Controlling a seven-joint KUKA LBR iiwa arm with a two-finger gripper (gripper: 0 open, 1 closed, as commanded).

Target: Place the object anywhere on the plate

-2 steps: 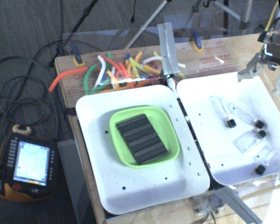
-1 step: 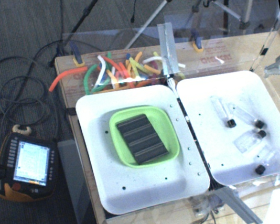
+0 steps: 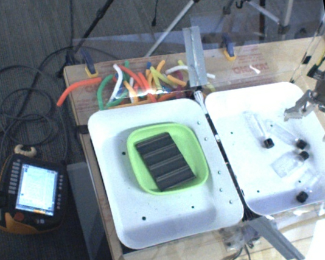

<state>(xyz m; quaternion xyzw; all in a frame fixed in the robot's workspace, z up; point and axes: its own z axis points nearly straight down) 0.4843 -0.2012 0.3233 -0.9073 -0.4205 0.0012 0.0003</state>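
Pincer (image 3: 298, 111) is seen at the right edge, over the right bin's far corner; whether it is open or closed cannot be told, and nothing is seen held in it.

A dark ribbed block (image 3: 165, 161) already lies flat in the middle of the plate (image 3: 200, 163), slightly askew. If this block is taken as the task's object, the placing step is judged done and only withdrawal is called for. If one of the vials (image 3: 255, 126) is meant instead, a grasp is not yet made, and a descent onto one, a firm closure and a carry leftward across the divider would be needed.

The block looks matt, rectangular and grooved crosswise. The plate is bright green, squarish with rounded corners and a raised rim, probably plastic. It is set in the left bin (image 3: 119, 183), smooth and white. The vials in the right bin (image 3: 247, 192) are clear, slender and black-capped, scattered apart; slipping is judged likely. Coloured tubes (image 3: 136, 82) are heaped on the counter (image 3: 80, 78) behind.
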